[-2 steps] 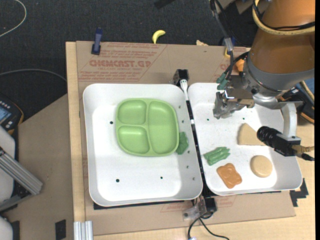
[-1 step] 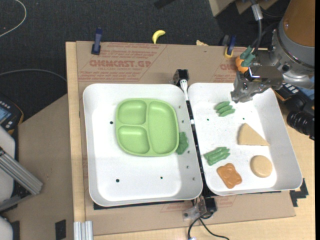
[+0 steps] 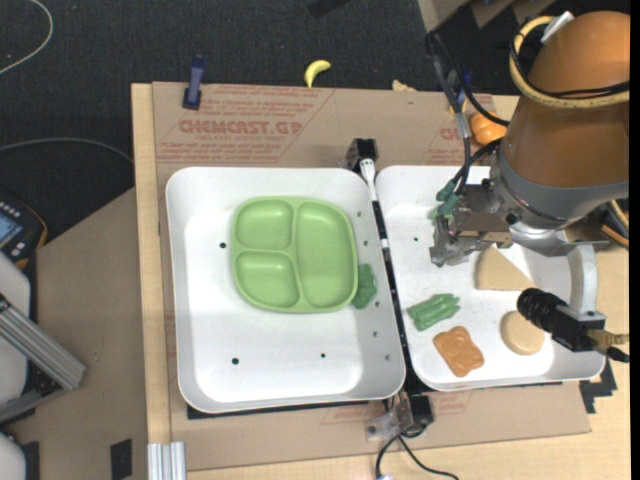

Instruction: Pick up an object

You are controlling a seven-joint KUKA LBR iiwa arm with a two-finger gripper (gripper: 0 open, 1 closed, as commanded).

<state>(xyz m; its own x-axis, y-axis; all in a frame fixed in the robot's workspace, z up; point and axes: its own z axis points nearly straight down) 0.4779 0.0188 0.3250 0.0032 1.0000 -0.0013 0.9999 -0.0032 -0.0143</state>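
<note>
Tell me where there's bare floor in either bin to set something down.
Left bin: a broad bare strip below the green divided plate, and a narrower one along its left wall. Right bin: bare only at the top left, above the tool. Its lower half is crowded: green toy, orange piece, tan round.

Robotics lab, test-bench setup. Two shallow white bins [image 3: 200,268] sit side by side on a cardboard sheet [image 3: 250,118] printed with lettering, laid over the table. Grey-and-orange industrial arm [image 3: 575,98] reaches in from the right. Loose cables [image 3: 30,28] trail across dark carpet [image 3: 90,68]. Aluminium extrusion framing [image 3: 40,353] at lower left. Contents are toy props: green divided plate [image 3: 295,253], plastic play food [image 3: 458,350].
</note>
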